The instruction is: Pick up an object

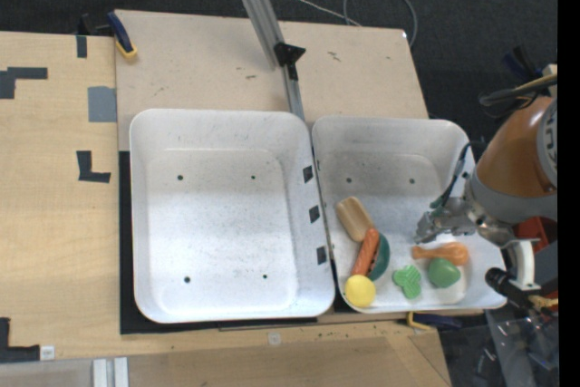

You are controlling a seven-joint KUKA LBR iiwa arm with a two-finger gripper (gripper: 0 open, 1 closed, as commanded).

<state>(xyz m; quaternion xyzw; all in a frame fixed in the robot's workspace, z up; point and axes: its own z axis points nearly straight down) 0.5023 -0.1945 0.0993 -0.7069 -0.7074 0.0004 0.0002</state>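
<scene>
lying near the front right of the right bin, an orange piece sits just below and a touch right of the gripper, almost touching its tip. this looks like the likeliest target, since it is the nearest thing to the gripper. its long axis runs left to right across the view, nearly level, with its slim end toward the left and its fuller end toward the right. whether the gripper is spread or closed i cannot tell; nothing shows as held.

just below the orange piece, touching or nearly so, is a round green piece, and left of that a smaller light green piece. these crowd the target's lower side, so a descent that drifts toward the front wall could land on the green one instead.

further left lies a carrot, long axis running up and down with a slight lean, resting against a dark green piece. a tan piece lies above the carrot, tilted, and a yellow ball sits at the front left corner. all of these are well apart from the gripper.

the arm comes in over the right wall. the left bin is on the far side of the divider.
</scene>
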